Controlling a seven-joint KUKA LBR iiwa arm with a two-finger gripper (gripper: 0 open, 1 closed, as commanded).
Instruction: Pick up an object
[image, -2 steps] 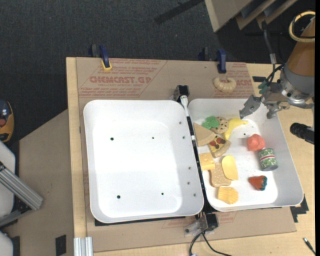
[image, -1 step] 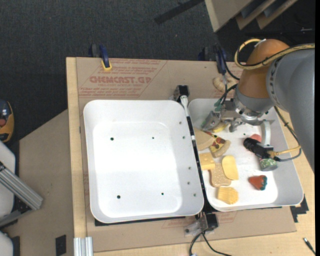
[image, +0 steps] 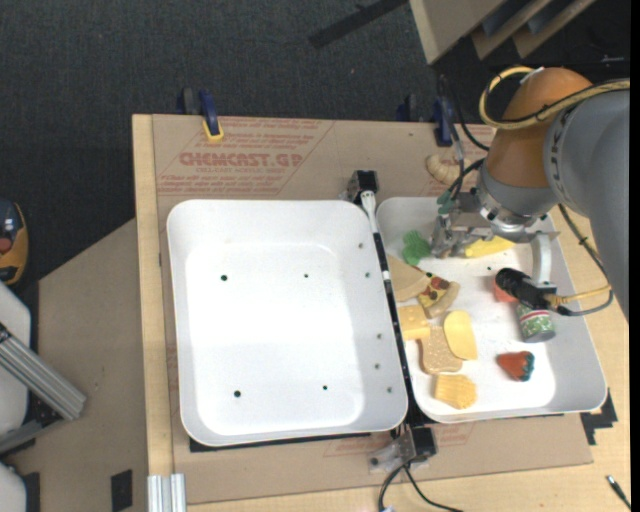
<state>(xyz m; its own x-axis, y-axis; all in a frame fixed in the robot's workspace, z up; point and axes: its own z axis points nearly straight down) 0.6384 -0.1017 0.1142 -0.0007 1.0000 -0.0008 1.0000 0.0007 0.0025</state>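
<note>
Basically approach step: gripper (image: 452, 238) low at 12 o'clock of the right bin (image: 575, 385), just beside a green piece (image: 415, 245) and yellow banana-like object (image: 487, 246), grip state unreadable, so next it likely needs centring on one item, then closing.

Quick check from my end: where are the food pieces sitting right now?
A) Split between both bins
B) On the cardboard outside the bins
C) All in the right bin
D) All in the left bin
C: the cheese slice, strawberry and green piece all lie in the right bin, where the gripper is working.
</note>
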